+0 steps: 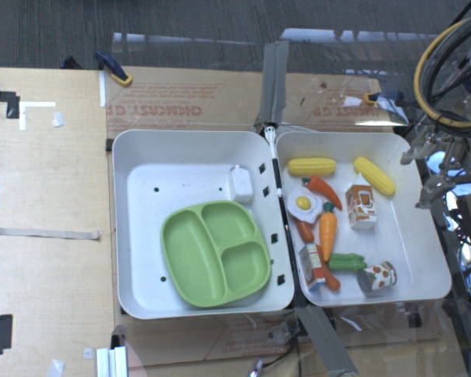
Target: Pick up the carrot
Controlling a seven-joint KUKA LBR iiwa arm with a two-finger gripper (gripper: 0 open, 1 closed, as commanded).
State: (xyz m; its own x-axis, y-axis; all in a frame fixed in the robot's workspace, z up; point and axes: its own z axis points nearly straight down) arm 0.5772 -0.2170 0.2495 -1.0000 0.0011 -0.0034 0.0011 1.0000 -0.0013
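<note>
The carrot (327, 232) is orange and lies lengthwise near the middle of the right bin (424, 246), its narrow end pointing toward the fried egg (303, 204). A green vegetable (346, 262) lies just below it. My gripper (434, 179) hangs at the right bin's right rim, a good way to the right of the carrot and apart from it. Nothing shows between its fingers.
The right bin also holds two yellow corn cobs (312, 166) (374, 175), a red pepper (324, 190), a small carton (362, 206), a second carton (312, 266) and a can (379, 276). A green divided plate (216, 251) and a white block (241, 183) lie in the left bin (141, 210).
</note>
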